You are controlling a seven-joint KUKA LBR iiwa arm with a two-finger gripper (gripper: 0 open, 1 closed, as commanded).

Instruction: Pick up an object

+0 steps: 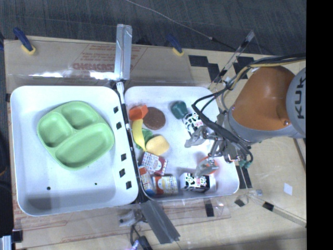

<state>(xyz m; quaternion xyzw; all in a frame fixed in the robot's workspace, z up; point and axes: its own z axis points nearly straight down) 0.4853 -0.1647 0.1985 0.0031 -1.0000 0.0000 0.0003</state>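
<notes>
Overhead, the grey arm with its orange band (263, 100) reaches into the right white bin (156, 94), its end effector (203, 150) low over the bin's right side; whether it is wide or narrow cannot be told. Just beside it lie two black-and-white cow-patterned cartons (192, 122) (196, 182). Further left sit a yellow lemon-shaped toy (157, 145), a brown round disc (154, 118) and a teal cup (179, 108). The left white bin (31, 191) holds a green divided plate (75, 134).
</notes>
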